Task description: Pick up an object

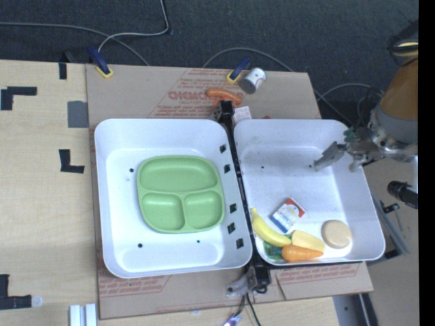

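Seeing small objects bunched in right bin's (353, 182) near corner: banana (268, 231), carrot (301, 253), round biscuit (336, 234), blue-white packet (286, 216). Left bin (112, 182) holds green tray (181, 193). Gripper (334, 153) above right bin, nothing held; I can't tell its spread.

A robot test lab, not a home. Two white bins (109, 182) sit clipped together on a cardboard sheet (190, 94) held by blue-and-yellow clamps (100, 64), over a wooden bench (41, 202) marked with black tape (68, 161). Cables (136, 36) trail across dark carpet (285, 19), and toy food (299, 240) stands in for real groceries.
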Tool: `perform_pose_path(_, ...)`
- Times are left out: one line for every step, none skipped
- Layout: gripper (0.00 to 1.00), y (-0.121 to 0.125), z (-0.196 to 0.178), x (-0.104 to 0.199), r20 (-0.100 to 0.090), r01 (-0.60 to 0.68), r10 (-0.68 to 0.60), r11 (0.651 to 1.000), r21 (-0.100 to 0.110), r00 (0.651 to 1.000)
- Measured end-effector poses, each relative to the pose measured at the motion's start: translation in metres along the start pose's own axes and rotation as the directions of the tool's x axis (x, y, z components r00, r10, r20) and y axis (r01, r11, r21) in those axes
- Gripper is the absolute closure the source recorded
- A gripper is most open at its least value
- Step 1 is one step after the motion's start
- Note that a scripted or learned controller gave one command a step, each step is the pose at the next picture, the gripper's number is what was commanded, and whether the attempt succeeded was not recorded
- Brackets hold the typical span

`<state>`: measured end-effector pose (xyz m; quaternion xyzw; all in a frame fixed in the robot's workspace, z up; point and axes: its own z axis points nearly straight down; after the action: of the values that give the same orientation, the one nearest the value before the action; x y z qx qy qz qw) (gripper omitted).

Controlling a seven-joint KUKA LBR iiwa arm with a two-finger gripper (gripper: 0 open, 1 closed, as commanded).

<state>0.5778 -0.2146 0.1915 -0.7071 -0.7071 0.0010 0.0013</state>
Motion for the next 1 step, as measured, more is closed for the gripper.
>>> perform_pose_path(0.00, -0.0111, 0.1049, 0.0545, 0.000, 0.002, -0.002, 1.000, -0.005, 1.000)
